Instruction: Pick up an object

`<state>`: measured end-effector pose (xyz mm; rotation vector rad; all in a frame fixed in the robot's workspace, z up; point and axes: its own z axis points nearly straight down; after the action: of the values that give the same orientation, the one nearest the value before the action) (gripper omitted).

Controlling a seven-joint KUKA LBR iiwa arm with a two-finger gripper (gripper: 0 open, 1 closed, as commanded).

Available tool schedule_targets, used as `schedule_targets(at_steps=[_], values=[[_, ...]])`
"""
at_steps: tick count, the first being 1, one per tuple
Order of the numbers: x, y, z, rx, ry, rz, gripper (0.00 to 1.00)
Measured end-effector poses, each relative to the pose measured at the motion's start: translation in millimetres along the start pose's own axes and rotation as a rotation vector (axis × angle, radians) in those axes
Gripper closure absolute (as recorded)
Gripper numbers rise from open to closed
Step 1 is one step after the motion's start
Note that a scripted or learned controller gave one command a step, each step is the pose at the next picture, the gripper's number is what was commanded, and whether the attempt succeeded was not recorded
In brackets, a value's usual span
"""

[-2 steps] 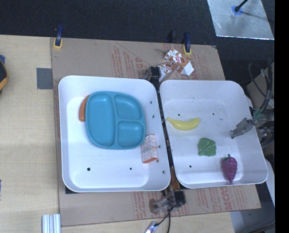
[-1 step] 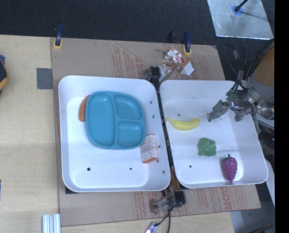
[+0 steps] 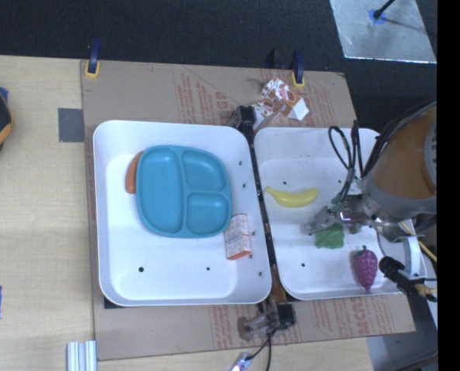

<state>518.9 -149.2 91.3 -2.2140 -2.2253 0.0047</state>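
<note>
**Green piece under the gripper in the right bin**

Green is the colour of the small object (image 3: 330, 238) that lies in the right bin (image 3: 291, 149), and it is judged to be the thing aimed at, since the gripper (image 3: 328, 221) is set directly at its upper edge. Whether the claw is open, closed or gripping cannot be told; the metal tip is blurred and partly merged with the object. No lift is seen, so the pick is judged not yet done.

Just beside it, toward the near right corner, a purple grape-like piece (image 3: 364, 267) is found, and a yellow banana (image 3: 292, 197) is laid above and to the left, apart from both. The three are spread loosely over the bin floor, which leaves room for a descent from above.

The left bin (image 3: 114, 284) is taken up by a blue divided plate (image 3: 185, 191), with an orange item (image 3: 130, 175) tucked at its left edge and a small printed packet (image 3: 238, 236) resting at its lower right corner. Both bins are seated on a cardboard sheet (image 3: 175, 91), apparently clamped to the bench to prevent sliding.
</note>
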Motion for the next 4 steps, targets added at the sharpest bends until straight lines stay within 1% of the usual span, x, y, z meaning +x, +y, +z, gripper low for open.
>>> schedule_targets(at_steps=[1,2,3,4], values=[[-0.8,0.0,-10.3,0.001,-0.001,-0.003,1.00],[-48.9,15.1,-122.4,-0.003,-0.001,0.003,1.00],[-48.6,14.8,-121.8,-0.002,0.000,0.003,0.00],[-7.5,-7.0,-0.2,-0.001,0.000,0.001,0.00]])
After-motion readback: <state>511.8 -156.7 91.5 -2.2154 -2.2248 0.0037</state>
